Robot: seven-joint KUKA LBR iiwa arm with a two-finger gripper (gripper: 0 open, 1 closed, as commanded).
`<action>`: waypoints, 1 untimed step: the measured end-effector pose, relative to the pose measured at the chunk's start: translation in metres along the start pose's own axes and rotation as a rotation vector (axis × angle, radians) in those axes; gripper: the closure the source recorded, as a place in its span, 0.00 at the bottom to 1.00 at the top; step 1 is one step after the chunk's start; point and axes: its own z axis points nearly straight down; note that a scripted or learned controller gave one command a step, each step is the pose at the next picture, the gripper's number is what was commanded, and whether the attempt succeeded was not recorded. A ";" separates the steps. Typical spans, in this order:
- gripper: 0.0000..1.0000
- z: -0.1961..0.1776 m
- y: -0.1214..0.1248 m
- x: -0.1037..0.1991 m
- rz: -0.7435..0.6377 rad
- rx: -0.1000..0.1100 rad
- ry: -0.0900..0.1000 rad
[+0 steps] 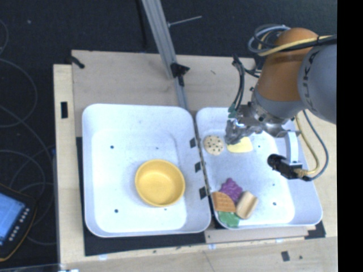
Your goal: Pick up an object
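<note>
Start at the gripper (234, 134): it hangs low over the back part of the right bin (283, 211), and you cannot tell from this slanted view whether its jaws are apart or together, because the wrist body covers them. A pale yellow piece (243, 147) lies just under and in front of the gripper, touching or nearly touching it; whether it is gripped cannot be told. Just to its left you have a round speckled cookie (213, 145), close to the bin's left wall, with little room between it and the divider.

Toward the near left corner of the same bin you see a tight cluster: a purple bunch of grapes (230, 187), an orange waffle-like piece (223, 202), a tan bread roll (246, 204) and a green item (228, 220) pressed against the front rim. These touch one another and crowd the corner.

The middle and right of that bin's floor lie open, though a black fitting on the arm (283, 166) hangs over the right part.

In the left bin (108, 123) a yellow bowl (160, 182) sits upright, right of centre and toward the front, well apart from every wall, with bare floor all round it.

A grey pole (161, 35) slants in from the back, ending near the bins' shared edge.
</note>
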 end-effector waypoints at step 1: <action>1.00 -0.013 -0.026 0.046 -0.001 -0.001 0.002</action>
